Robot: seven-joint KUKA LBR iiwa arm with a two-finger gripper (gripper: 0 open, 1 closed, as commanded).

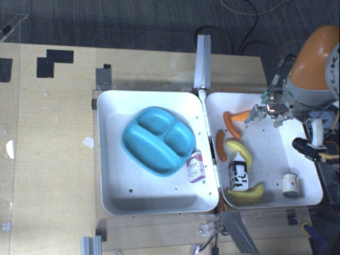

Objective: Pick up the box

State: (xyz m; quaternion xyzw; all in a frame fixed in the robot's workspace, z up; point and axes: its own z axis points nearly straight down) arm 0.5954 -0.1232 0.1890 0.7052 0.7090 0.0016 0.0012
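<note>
The box [195, 166] is a small pink and white carton. It lies in the left bin [114, 142], by the lower right edge of a blue divided plate [158, 139] and close to that bin's right wall. My gripper [267, 114] hangs over the far part of the right bin [305, 158], well to the right of the box. It is open, with nothing between its fingers. An orange wedge [240, 116] lies just to its left.
The right bin holds two sausages [231, 125] [221, 145], two bananas [239, 149] [245, 194], a black and white bottle [239, 175] and a small white can [290, 184]. A metal divider post [202, 62] stands between the bins at the back.
</note>
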